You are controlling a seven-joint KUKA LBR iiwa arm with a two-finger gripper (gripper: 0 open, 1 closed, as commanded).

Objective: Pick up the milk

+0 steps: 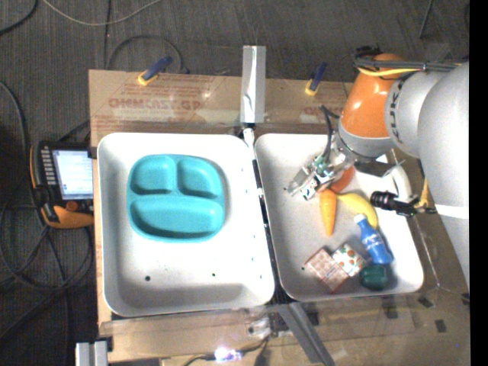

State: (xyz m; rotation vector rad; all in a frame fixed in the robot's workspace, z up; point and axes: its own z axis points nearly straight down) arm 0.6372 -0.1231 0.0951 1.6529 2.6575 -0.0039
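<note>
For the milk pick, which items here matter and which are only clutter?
Belongs to the job:
- milk carton, near the front of the right bin
- gripper, over the back of that bin, apart from the carton

Just lying about:
- carrot
- banana
- blue bottle
- dark green item
- patterned box
- teal divided plate in the left bin

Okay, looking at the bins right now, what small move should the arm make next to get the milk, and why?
Probably shift the gripper toward the near edge of the right bin, over the milk carton. The gripper hangs near the carrot top, well short of the carton, which lies among the blue bottle and a patterned box.
</note>
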